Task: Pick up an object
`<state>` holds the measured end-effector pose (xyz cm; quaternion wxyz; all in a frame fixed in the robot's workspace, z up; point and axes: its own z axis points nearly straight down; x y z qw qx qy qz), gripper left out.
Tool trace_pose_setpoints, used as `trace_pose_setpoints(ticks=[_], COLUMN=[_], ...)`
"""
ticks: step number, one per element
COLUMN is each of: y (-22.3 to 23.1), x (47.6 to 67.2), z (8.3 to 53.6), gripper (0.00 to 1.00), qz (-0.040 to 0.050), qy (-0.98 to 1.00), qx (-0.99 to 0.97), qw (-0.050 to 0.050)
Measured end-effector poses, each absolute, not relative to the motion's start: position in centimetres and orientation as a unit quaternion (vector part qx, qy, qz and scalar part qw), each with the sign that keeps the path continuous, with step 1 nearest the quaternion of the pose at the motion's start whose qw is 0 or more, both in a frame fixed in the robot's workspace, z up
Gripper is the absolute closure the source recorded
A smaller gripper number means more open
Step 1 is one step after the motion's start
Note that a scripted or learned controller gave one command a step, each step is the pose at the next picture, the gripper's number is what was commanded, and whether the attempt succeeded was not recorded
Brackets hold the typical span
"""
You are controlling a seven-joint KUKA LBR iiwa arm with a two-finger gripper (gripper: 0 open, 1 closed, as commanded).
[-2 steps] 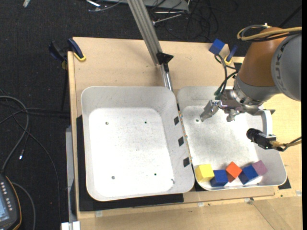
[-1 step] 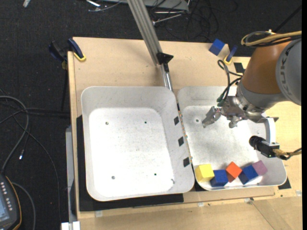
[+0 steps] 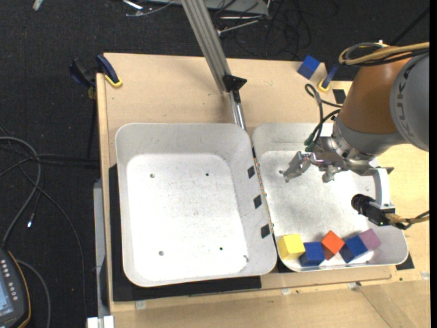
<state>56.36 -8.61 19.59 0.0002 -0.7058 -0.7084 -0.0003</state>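
Dark carpet strewn with black cables surrounds the pale wooden bench, which carries two shallow white bins side by side. On the left, the larger white plastic bin has a speckled floor with open room from wall to wall. Its right wall meets the left wall of the right-hand white plastic bin, and small black clips sit along that shared edge.

From the right, the grey arm with its orange band reaches over the right-hand bin. Its two-finger gripper hangs above the upper middle of that bin's floor, metal fingers spread apart with nothing between them. Bare speckled floor lies beneath and to the left of it.

All the blocks crowd against the near rim of the right-hand bin, well apart from the gripper. A yellow cube sits leftmost, then a dark blue cube, an orange cube tilted on its neighbours, another blue cube and a pale purple cube by the right corner. They touch or nearly touch one another.

A small blue block rests on the bench's far right corner, outside both bins.
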Motion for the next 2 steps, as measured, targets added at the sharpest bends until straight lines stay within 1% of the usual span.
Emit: trace_pose_setpoints(ticks=[1, 2], y=[-7.5, -10.5], x=[55.9, 53.1], z=[19.5, 13.8], gripper=[0.00, 0.00], qz=[0.0002, 0.0027], qy=[-0.708, -0.705], qx=[-0.706, -0.709], qw=[0.001, 0.002])
